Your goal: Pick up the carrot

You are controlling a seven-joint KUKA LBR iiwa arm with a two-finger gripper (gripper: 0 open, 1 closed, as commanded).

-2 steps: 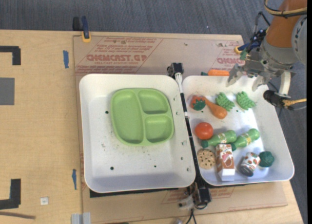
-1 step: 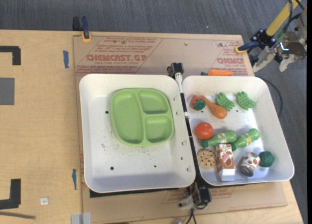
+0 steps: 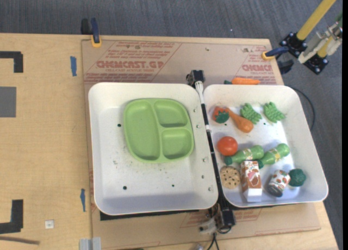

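Lying tilted in upper part of right bin (image 3: 304, 135), carrot (image 3: 240, 120) beside strawberry (image 3: 220, 114) and green leafy pieces (image 3: 250, 113). At frame's upper right, claw (image 3: 321, 48); grip state impossible to tell.

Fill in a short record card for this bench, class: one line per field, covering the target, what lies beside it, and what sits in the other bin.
target: carrot, lying slantwise in the right bin
beside it: strawberry at its left end, leafy greens to its right
nearer the camera: tomato, cookie, carton
left bin: green divided plate
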